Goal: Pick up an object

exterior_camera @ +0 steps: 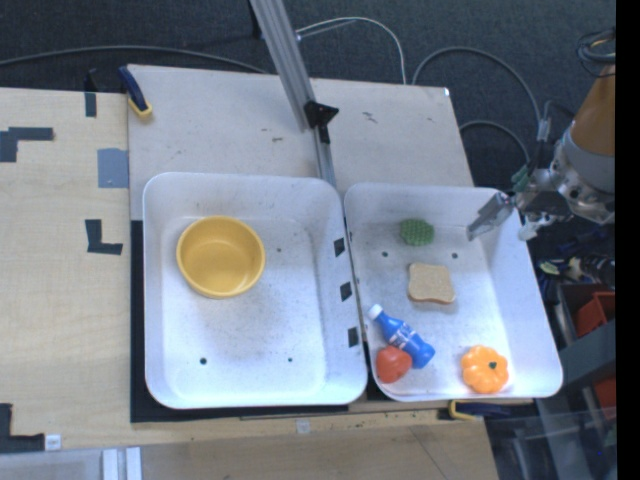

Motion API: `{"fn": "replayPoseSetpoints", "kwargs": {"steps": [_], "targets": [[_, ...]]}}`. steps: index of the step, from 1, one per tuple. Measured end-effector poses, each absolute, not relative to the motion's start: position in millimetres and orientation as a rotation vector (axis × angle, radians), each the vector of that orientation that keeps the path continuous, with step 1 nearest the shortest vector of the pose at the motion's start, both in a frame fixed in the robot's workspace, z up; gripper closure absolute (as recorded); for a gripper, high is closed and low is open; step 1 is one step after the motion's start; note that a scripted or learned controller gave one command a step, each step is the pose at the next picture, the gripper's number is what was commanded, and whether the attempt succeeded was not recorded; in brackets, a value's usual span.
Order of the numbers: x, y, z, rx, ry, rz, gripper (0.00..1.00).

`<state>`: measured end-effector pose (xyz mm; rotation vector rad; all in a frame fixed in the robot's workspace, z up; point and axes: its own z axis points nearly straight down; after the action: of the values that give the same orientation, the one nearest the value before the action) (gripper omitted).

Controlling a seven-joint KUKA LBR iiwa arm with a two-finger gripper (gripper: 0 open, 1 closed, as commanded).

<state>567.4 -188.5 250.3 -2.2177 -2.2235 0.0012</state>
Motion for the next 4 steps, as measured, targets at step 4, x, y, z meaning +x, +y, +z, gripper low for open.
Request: {"fn": "replayPoseSetpoints", "kwargs": {"steps": [4], "targets": [[568.3, -177, 95, -2.223, -2.224, -0.003, 0.00]]}}
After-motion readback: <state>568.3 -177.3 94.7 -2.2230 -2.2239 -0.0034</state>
